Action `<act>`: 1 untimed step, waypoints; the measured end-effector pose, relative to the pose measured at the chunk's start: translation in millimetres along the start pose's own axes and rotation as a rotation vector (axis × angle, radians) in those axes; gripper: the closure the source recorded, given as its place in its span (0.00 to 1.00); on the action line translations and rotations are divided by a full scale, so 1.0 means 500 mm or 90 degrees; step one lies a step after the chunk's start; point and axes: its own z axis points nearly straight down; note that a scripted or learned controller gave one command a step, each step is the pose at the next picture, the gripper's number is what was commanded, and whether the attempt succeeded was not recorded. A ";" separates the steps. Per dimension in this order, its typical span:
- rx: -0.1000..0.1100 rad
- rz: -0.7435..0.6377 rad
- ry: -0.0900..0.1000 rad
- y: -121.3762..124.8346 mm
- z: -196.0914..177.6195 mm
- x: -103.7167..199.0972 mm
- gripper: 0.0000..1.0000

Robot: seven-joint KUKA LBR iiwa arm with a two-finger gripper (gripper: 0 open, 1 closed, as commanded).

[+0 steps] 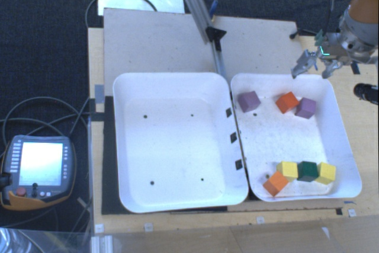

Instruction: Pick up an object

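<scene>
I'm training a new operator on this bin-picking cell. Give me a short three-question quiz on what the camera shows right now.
1. True or false: all the cubes lie in the right bin.
2. Multiple choice: which cube sits between the two yellow cubes? A) orange B) green C) purple
3. Fill in: the gripper hovers near the right bin's ___ edge.

Key
1. True. The left bin holds no cubes.
2. B, the green cube.
3. Far. It holds nothing; its jaws stand apart, nearest the far orange cube and right purple cube.
</scene>
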 end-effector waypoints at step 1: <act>0.001 0.000 0.000 0.017 0.090 -0.003 0.00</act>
